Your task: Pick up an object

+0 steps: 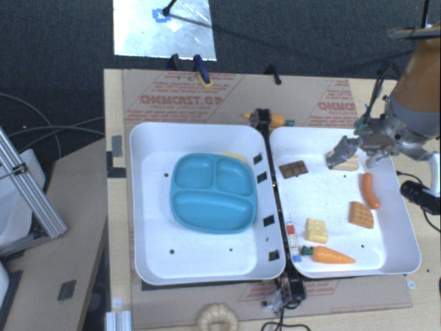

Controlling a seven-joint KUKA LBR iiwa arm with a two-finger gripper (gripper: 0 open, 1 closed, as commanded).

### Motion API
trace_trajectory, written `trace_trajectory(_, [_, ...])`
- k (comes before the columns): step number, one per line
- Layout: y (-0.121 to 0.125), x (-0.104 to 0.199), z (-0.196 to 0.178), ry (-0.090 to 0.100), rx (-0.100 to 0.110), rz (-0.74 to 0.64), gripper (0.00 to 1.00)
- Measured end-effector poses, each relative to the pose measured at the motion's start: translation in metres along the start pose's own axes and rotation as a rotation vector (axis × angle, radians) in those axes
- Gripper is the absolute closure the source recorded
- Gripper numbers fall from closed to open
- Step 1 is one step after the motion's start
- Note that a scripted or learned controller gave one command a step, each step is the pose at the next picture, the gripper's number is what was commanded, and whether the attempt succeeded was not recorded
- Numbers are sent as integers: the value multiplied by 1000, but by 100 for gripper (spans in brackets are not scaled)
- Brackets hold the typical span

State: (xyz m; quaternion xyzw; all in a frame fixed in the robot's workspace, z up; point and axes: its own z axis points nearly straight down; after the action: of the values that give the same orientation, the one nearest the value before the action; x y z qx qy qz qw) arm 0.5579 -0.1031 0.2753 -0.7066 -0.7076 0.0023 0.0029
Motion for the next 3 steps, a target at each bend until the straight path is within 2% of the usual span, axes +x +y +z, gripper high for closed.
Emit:
trace_trajectory(1, [2, 0, -5, -1, -9, -2, 0])
trace_trajectory(2, [-1, 5, 38, -1, -6, -1, 0])
trace_trajectory(3, [2, 0, 99, 0, -3, 1, 0])
